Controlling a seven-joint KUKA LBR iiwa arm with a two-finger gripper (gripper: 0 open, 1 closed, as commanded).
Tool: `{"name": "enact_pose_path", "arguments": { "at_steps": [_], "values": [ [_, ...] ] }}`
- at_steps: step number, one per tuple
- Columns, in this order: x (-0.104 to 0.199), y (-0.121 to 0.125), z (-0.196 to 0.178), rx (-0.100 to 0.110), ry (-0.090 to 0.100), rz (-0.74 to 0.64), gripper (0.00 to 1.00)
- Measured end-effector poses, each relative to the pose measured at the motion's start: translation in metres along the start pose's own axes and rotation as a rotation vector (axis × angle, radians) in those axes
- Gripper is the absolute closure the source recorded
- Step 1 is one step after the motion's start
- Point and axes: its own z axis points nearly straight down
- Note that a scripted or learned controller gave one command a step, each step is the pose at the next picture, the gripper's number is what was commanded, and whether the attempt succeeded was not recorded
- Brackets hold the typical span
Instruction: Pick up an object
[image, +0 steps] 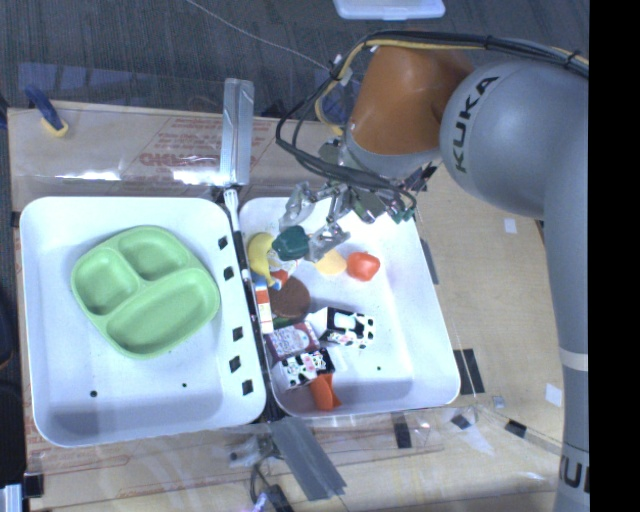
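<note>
Gripper (318, 222): fingers spread, nothing held, over right bin (425, 330) at 11 o'clock. Green toy (291, 242) just below. Risk: crowded banana (260, 252) deflects a finger; grasp slips.

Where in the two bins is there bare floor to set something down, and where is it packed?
Left bin: bare strips around the green plate, widest along the near edge. Right bin: bare floor right of the cow toy and below the red ball. Crowded: the right bin's left side, under the tool.
</note>
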Motion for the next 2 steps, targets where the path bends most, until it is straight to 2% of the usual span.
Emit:
{"name": "enact_pose_path", "arguments": {
  "at_steps": [1, 2],
  "values": [
    [0.008, -0.019, -0.085, 0.003, -0.008, -0.126, 1.0],
    [-0.008, 0.014, -0.045, -0.007, 0.0, -0.124, 1.0]
  ]
}}
